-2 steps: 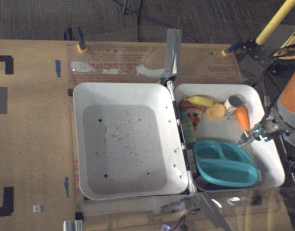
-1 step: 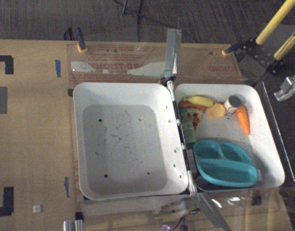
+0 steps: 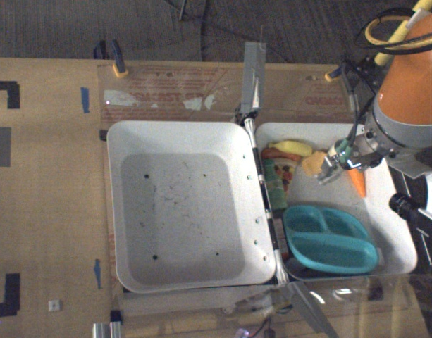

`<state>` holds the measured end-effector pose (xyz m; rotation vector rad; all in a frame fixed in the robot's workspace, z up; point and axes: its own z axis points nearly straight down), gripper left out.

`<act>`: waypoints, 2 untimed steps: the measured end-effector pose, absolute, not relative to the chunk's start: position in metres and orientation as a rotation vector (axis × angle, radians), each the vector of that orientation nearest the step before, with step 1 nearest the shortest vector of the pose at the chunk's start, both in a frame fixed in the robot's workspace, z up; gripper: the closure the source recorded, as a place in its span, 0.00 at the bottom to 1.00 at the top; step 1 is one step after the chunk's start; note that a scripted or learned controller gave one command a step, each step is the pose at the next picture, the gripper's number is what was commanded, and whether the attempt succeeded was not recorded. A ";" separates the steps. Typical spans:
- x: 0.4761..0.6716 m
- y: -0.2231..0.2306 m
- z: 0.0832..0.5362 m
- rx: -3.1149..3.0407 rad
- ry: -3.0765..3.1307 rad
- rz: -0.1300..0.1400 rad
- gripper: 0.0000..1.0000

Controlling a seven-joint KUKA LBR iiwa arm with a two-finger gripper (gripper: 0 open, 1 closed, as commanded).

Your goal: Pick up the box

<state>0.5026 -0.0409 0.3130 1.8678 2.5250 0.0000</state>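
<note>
Likely light and stiff, the small green-and-red printed carton box [image 3: 275,178] is best taken across its narrow sides; the two-finger gripper's [image 3: 333,166] state cannot be told.

I count two white bins on the bench: the left bin [image 3: 180,203] and the right bin [image 3: 402,255]. In the right one I make out one teal divided plate [image 3: 330,239], one box [image 3: 276,177] against the left wall, one yellow banana [image 3: 293,147], one tan round item [image 3: 313,163] and one orange carrot-like piece [image 3: 358,182].
</note>
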 end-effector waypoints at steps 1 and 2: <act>0.513 0.015 0.184 1.906 2.497 0.001 1.00; 0.529 0.040 0.156 1.742 2.579 0.008 1.00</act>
